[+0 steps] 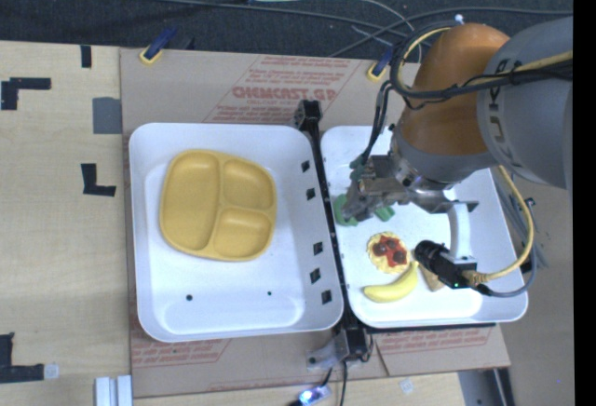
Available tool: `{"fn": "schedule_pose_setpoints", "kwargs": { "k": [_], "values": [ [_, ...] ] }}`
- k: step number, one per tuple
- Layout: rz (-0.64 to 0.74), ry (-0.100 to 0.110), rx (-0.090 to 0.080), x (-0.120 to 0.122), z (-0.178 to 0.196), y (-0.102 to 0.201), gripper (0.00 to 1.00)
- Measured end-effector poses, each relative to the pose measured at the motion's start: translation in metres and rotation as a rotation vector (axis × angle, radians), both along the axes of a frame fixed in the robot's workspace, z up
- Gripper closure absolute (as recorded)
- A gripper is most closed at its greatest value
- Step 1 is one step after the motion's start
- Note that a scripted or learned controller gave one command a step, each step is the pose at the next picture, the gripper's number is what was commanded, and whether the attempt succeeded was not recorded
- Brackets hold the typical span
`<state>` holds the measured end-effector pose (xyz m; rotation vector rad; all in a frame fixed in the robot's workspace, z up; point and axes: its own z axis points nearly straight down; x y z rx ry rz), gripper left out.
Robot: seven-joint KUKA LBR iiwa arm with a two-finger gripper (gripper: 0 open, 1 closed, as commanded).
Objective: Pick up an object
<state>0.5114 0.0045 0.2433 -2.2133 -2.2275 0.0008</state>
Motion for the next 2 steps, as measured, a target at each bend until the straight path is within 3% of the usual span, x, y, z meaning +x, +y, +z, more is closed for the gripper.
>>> {"fn": "schedule_pose_setpoints", "kwargs": {
  "k": [2],
  "values": [
    [-0.001, 0.0, 0.0, 0.048, 0.002, 0.083, 1.0]
  ]
}}
